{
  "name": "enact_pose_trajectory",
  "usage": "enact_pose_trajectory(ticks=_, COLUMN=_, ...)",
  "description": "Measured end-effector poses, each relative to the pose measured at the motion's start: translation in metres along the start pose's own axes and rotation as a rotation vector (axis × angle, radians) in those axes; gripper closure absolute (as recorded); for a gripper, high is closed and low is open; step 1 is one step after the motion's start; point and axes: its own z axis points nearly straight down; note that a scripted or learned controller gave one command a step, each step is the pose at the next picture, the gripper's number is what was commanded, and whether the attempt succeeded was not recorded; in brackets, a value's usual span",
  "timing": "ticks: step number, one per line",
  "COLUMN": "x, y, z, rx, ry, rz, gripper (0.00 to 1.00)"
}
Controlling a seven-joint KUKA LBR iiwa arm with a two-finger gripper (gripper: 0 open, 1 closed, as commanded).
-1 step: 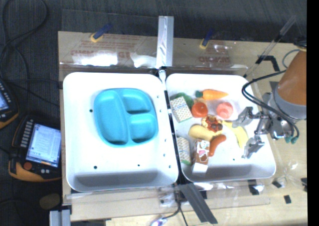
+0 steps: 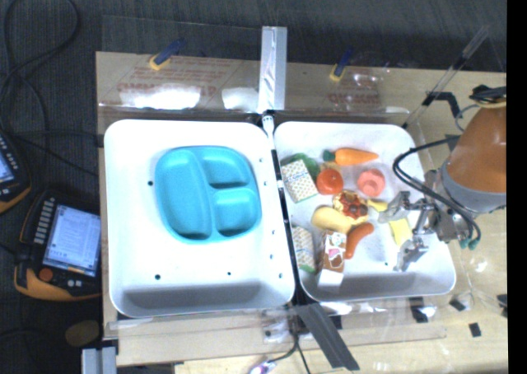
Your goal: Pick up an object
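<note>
The grey arm with its orange band (image 2: 486, 154) reaches in from the right edge, over the right-hand shallow white bin (image 2: 428, 282). Its two-finger gripper (image 2: 409, 257) hangs low above the bin's right part, beside the toys. The two metal fingers (image 2: 416, 246) stand slightly apart with nothing between them, their tips near the bin floor.

The toys lie in a loose heap in the bin's left and middle. An orange plastic carrot (image 2: 356, 155) lies along the far side, with a round red tomato-like toy (image 2: 330, 180) and a small pink cup (image 2: 371, 181) just in front of it. A small patterned box (image 2: 298, 179) sits tilted near the bin's left wall. A yellow banana-shaped toy (image 2: 331, 217) touches a brown sausage-shaped toy (image 2: 358, 238), and a small yellow block (image 2: 398, 231) lies just left of the fingers. A little red-and-white carton (image 2: 333, 255) stands near the front wall.

The left-hand white bin (image 2: 132, 282) holds a light blue divided plastic tray (image 2: 209, 191), lying flat at its middle. Both bins rest on the wooden table (image 2: 115, 76).
</note>
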Motion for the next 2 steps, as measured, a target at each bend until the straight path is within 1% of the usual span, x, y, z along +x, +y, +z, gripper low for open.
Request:
enact_pose_trajectory(ticks=1, x=-0.079, y=-0.01, z=0.037, rx=0.001, ry=-0.01, rz=0.03, gripper=0.0)
enact_pose_trajectory(ticks=2, x=-0.081, y=-0.011, z=0.027, rx=0.007, ry=-0.016, rz=0.029, gripper=1.0)
